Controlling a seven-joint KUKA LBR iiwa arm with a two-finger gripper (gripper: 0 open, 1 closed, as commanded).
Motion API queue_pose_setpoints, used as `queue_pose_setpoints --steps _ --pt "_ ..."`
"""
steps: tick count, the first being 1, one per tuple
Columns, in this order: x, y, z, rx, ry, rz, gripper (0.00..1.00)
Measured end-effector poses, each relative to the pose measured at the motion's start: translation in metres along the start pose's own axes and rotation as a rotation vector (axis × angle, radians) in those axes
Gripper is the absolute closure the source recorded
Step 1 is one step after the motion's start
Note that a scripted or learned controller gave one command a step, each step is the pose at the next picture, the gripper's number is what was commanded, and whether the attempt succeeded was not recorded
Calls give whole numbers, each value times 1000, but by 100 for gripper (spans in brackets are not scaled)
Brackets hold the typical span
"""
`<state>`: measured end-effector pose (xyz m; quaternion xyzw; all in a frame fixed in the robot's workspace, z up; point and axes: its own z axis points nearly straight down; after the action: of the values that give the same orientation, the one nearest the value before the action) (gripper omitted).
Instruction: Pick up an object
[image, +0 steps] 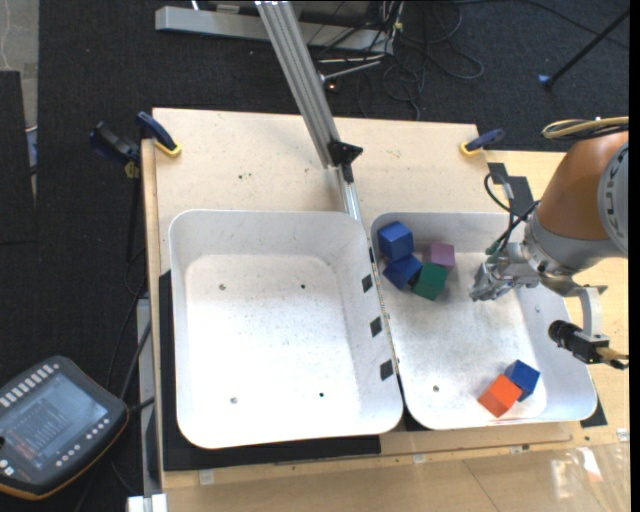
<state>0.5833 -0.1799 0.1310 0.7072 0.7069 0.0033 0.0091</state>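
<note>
A: What was on the far left?

B: A grey hand-held screen box (45, 430) lay on the dark floor, at the bottom corner. A blue clamp (152, 133) gripped the top left corner of the wooden bench (250, 160).

A: And next?

B: The left bin (190, 240) sat on the bench. It was white with little dark specks on its floor. A silver pole (305, 85) slanted down from the top and ended near the place where the two bins met.

A: Where were the blocks?

B: All in the right bin (460, 400). Near its top left corner stood a blue cube (395, 240), with a darker blue cube (403, 270) just below it. A green cube (431, 282) touched that one, and a purple cube (441, 255) sat just above the green one. Far from those, near the bottom right, an orange cube (499, 396) sat touching another blue cube (522, 378).

A: Where was the gripper?

B: The gripper (487, 283) hung over the middle of the right bin, to the right of the green cube and apart from it. Nothing was between its fingers. I could not tell if they were spread or pinched together. The grey and orange arm (590, 200) came in from the right
</note>
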Motion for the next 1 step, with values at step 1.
queue_pose_setpoints --steps 1 --pt "3 12 -50 11 6 -3 100"
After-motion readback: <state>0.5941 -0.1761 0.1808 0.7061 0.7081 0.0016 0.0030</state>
